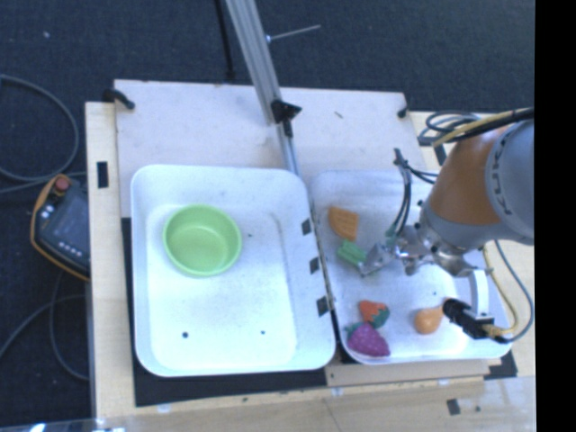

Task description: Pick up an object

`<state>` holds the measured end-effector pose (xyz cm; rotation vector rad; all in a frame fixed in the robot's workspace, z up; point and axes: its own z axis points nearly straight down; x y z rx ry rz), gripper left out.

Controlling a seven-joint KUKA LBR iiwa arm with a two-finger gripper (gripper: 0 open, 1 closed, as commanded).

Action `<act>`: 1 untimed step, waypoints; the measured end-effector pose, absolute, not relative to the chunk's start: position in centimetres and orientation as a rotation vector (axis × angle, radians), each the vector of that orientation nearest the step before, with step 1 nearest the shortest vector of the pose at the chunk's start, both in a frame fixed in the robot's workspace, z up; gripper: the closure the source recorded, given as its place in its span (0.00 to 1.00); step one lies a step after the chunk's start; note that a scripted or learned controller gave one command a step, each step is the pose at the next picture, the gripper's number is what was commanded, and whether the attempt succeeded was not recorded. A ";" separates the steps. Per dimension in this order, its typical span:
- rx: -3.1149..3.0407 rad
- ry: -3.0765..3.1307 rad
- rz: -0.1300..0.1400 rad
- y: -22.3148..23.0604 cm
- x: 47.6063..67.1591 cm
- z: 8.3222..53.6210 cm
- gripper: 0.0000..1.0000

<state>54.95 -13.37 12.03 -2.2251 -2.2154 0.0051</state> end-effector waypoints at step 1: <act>-2.236 -2.213 -0.004 -13.5 55.2 13.4 1.00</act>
